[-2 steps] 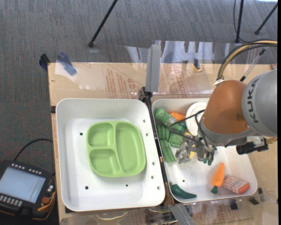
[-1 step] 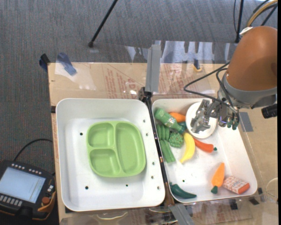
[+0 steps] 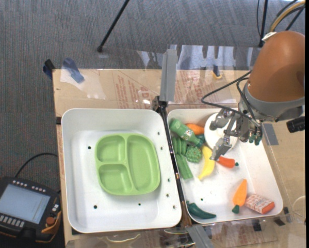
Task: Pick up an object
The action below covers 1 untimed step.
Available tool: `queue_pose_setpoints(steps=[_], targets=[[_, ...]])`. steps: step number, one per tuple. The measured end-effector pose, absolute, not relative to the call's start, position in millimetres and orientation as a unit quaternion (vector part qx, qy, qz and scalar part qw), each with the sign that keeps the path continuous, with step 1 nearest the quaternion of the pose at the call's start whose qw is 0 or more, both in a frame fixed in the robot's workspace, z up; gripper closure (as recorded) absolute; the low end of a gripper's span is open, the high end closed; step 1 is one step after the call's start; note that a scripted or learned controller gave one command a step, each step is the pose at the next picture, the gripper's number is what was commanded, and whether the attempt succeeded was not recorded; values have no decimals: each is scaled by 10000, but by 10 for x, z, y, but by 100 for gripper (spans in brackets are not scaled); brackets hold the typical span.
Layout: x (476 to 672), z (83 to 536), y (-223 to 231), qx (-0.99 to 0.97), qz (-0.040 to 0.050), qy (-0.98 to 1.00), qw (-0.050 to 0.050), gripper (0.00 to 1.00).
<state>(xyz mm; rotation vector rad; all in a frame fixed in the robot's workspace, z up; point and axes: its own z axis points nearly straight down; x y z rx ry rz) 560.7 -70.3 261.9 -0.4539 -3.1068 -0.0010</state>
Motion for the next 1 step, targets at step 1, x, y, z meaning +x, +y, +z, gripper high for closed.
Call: queue_pose_setpoints(steps=[1], targets=[[5736, 1381, -978, -1928, -1, -9812, 72, 0]])
